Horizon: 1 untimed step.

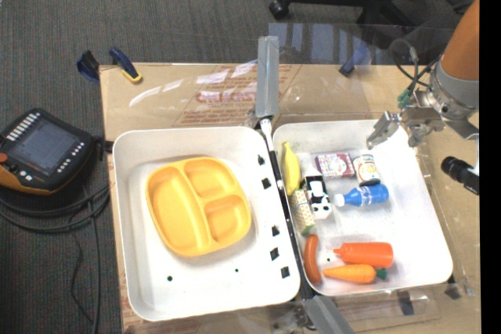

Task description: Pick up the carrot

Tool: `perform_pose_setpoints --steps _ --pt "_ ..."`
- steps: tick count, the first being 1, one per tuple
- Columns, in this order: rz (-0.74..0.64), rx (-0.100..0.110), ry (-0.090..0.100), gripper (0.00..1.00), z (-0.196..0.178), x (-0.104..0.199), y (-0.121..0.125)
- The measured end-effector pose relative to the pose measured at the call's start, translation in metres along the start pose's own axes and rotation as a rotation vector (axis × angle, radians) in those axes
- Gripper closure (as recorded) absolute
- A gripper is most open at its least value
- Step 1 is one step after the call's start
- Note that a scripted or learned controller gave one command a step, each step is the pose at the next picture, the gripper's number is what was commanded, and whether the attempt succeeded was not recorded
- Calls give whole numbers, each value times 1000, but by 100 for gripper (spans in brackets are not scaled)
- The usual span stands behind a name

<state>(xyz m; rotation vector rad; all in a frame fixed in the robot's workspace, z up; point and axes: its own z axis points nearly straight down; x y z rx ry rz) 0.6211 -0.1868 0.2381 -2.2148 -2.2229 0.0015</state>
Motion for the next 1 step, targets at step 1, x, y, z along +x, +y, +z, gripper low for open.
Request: perform_pose_setpoints --steps 1 --pt "-103 -8 -3 0 136 6 24"
